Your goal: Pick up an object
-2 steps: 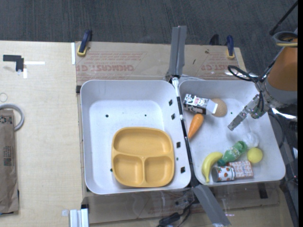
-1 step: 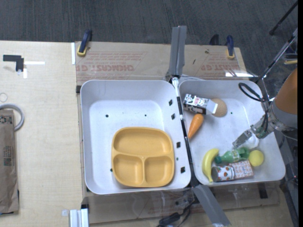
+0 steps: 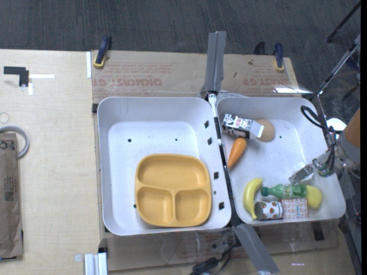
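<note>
claw (image 3: 304, 173): over right bin (image 3: 287, 132), near its right wall; open or shut: cannot tell | bottle (image 3: 285, 191): lying just below claw, apart from it | lemon (image 3: 313, 196): beside bottle's right end | banana (image 3: 250, 196): left of bottle

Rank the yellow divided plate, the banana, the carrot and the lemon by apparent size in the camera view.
Largest to smallest:
1. yellow divided plate
2. banana
3. carrot, close to the banana in length, so that pair is unsure
4. lemon
</note>
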`<state>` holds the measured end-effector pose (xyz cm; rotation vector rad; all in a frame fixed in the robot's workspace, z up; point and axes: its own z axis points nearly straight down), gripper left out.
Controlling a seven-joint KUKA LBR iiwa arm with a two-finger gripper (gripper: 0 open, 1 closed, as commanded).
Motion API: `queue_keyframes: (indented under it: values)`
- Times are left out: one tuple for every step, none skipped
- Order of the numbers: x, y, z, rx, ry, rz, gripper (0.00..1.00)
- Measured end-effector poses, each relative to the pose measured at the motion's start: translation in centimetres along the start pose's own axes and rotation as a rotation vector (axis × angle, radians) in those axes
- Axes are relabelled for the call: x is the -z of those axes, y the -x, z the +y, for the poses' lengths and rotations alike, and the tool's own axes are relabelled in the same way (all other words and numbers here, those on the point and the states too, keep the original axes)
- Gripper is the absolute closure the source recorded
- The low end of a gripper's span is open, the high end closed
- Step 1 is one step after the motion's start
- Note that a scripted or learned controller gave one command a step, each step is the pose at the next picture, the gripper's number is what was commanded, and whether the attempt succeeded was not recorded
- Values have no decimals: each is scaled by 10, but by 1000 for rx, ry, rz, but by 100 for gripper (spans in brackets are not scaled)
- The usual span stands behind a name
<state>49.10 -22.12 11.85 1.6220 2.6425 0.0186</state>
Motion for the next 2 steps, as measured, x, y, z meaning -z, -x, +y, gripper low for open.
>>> queue_keyframes:
  values:
    - [9,0,0,1,-2,2,100]
    - [9,0,0,1,-3,2,0]
